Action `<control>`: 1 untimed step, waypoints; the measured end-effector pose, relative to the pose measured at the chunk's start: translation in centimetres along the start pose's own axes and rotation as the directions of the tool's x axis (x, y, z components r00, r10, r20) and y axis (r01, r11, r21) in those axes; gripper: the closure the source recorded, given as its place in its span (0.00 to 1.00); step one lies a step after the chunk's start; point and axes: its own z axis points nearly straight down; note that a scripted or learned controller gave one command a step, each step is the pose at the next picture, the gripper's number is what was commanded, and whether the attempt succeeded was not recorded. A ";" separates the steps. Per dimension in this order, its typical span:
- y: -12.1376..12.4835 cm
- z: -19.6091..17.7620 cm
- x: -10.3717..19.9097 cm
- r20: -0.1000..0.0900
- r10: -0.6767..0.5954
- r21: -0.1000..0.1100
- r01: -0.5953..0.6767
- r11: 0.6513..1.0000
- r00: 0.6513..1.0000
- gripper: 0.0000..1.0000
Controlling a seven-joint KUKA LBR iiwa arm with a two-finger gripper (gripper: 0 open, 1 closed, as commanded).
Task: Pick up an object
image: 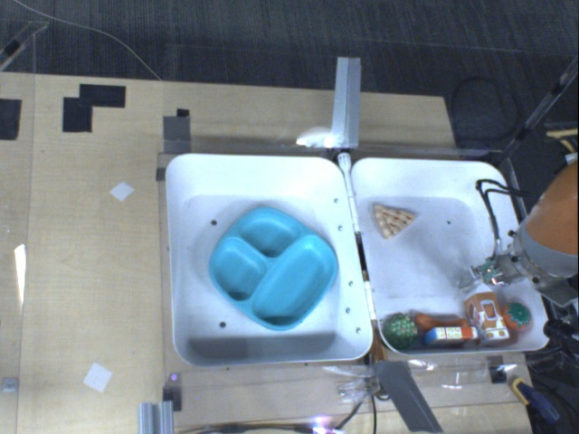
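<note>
We see the arm (554,229) cut off at the right edge, and its claw (488,274) is small and blurred, so we cannot tell how it is set or whether it touches anything. It hangs over the right bin (434,174), just above an orange packet (489,317) in the near right corner. Beside that packet lie a green ball (401,330), a small bottle (450,334) and a green-capped item (517,314). A tan wedge (392,218) lies apart, farther back. The left bin (194,188) holds a blue divided tray (272,267).
</note>
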 end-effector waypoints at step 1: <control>-0.3 0.1 -0.1 -0.001 0.002 0.007 -0.002 1.000 1.000 0.00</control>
